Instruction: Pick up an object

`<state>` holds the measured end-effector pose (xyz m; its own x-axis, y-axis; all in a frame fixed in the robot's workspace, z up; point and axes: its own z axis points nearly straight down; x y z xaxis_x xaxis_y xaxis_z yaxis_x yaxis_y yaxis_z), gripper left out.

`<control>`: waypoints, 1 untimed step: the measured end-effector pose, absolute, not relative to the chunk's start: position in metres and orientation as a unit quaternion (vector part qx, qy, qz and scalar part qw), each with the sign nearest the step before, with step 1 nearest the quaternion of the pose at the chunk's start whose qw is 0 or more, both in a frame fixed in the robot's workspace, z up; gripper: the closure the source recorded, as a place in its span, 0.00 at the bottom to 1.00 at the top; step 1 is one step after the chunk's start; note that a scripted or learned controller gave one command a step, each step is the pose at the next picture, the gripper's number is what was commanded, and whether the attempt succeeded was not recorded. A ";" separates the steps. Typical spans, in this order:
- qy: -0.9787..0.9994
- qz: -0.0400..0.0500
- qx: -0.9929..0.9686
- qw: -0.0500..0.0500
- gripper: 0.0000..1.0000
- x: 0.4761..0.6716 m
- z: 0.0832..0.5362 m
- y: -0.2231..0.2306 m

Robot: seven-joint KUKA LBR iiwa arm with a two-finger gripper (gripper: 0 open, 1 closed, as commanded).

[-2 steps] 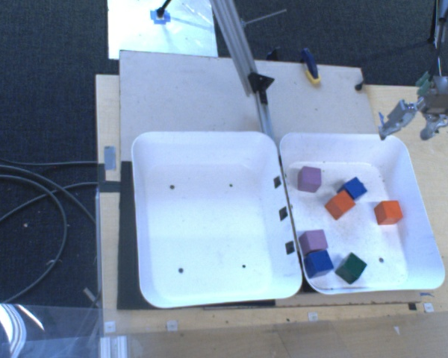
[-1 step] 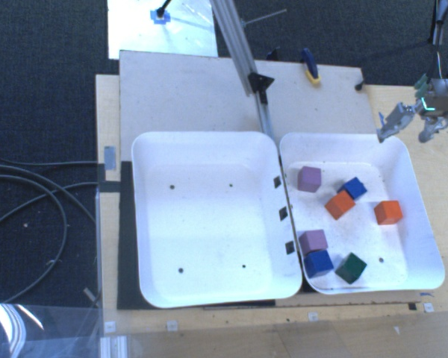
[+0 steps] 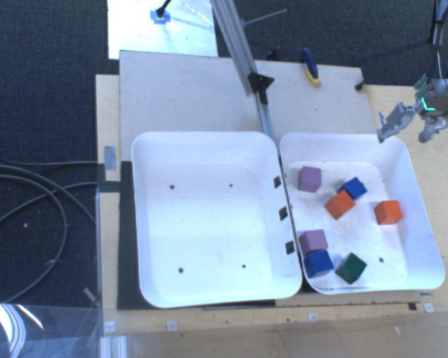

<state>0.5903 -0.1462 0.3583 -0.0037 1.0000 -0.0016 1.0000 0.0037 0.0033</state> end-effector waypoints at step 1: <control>0.708 0.001 0.706 0.002 0.00 0.590 0.358 -0.146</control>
<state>0.5903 -0.1462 0.3583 -0.0039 1.0000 -0.0018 1.0000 0.0039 0.0033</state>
